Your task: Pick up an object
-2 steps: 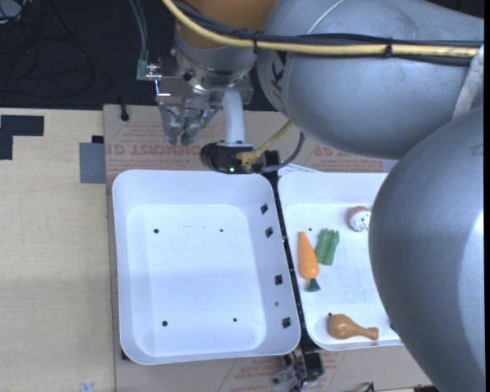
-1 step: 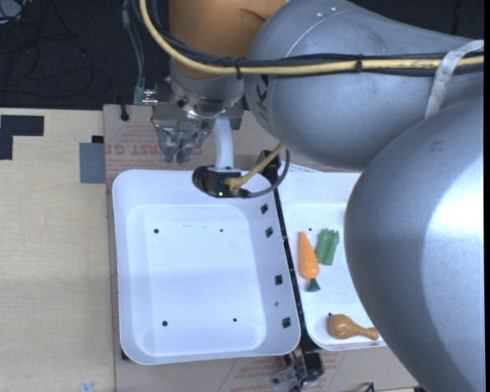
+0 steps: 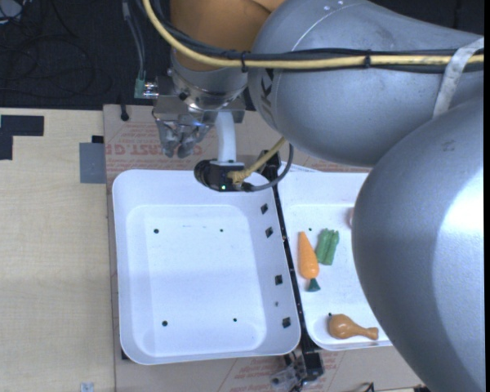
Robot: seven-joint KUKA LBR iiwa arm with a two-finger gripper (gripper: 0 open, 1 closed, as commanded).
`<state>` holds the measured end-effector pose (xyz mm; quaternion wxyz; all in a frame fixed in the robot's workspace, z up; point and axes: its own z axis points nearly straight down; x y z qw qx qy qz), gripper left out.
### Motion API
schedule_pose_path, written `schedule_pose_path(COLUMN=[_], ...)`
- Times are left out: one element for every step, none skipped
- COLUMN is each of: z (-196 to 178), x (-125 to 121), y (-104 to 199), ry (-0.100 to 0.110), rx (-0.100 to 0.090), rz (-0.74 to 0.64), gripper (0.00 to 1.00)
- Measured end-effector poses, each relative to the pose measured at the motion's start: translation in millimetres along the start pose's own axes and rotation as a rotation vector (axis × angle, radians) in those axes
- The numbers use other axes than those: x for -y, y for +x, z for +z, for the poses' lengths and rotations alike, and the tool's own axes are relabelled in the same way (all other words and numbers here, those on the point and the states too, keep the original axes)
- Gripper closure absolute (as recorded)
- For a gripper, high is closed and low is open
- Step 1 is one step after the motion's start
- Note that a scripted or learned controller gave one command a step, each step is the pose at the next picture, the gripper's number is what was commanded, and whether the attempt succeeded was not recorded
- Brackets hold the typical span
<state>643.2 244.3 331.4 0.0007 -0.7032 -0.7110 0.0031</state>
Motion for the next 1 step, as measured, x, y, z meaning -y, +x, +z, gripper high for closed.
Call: schedule_pose_path(z=[-9.3], x=[0.3], y=[0.5], ry=[0.003], rx=[0.001], rz=[-0.004], gripper=[1.00])
